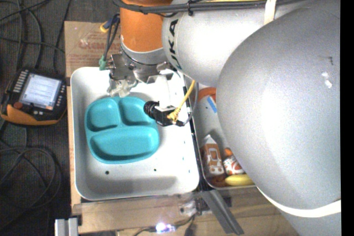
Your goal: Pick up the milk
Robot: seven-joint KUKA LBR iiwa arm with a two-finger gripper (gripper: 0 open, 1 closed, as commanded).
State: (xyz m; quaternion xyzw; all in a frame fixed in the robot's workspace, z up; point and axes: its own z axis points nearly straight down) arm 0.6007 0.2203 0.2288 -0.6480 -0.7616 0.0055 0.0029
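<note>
The arm's orange band (145, 5) and grey wrist hang over the back of the left bin (83, 174). My gripper (119, 85) points down at the bin's far edge, just above the back rim of a turquoise divided plate (123, 130). I see nothing held in it. In the strip of the right bin (206, 177) that shows under the arm lies a small brown-and-white carton (212, 156), which may be the milk; its label is too small to read. The gripper is well to the left of that carton and apart from it.
Beside the carton lie a yellow banana (239, 179) and a red-and-white item (232, 165); an orange-topped object (207, 94) sits at the bin's back. A black connector with a yellow cable (157, 111) hangs over the plate. The arm's body hides most of the right bin. A pendant (34, 95) lies left of the bench.
</note>
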